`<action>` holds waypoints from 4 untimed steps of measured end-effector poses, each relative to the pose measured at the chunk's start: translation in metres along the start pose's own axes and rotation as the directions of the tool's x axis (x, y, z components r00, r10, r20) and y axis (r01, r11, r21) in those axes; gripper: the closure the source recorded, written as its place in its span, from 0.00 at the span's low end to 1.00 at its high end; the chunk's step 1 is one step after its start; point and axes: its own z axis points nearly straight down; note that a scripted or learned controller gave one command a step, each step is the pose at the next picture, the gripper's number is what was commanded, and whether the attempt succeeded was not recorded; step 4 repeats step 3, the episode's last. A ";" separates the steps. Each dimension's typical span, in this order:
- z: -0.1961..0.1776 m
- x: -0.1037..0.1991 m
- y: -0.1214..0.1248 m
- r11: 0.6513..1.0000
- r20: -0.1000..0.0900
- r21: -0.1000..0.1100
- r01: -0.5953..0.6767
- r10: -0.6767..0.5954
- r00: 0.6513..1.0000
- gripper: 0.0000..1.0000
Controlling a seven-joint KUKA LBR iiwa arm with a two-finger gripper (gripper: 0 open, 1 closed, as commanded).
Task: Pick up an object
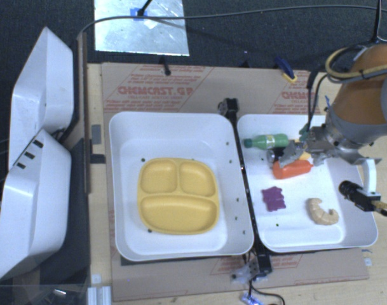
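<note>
white plastic is framing everything here: two shallow bins are sitting side by side on the desk [104,170], most likely so that loose things are staying corralled within the arm's reach. nearest the camera in the right bin [365,237], a beige curled piece [322,211] is lying flat near the front wall, and just behind and left of it a purple block [273,198] is resting on the bin floor; both are sitting well apart from each other, which is leaving room for a grasp from above. in the left bin [120,189], a yellow divided tray [178,194] is lying flat and taking up the middle, too broad, i would judge, to be an easy pick. further back in the right bin, an orange object [293,168] is lying on the floor, and the gripper [293,152] is hanging directly over its rear edge, seemingly touching or nearly touching it. the angle and the small size are hiding the gripper's tip, so i cannot tell how wide it is set or whether it is pinching anything. just beyond, a green bottle [265,142] is lying on its side near the back wall, close beside the gripper. the orange object is looking like the likely target, and it is resting on the bin floor, not lifted. behind it all, the arm [365,107] is reaching in from the right.
</note>
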 end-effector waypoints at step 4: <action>-0.009 0.094 0.051 1.000 0.000 -0.003 0.001 -0.001 1.000 0.00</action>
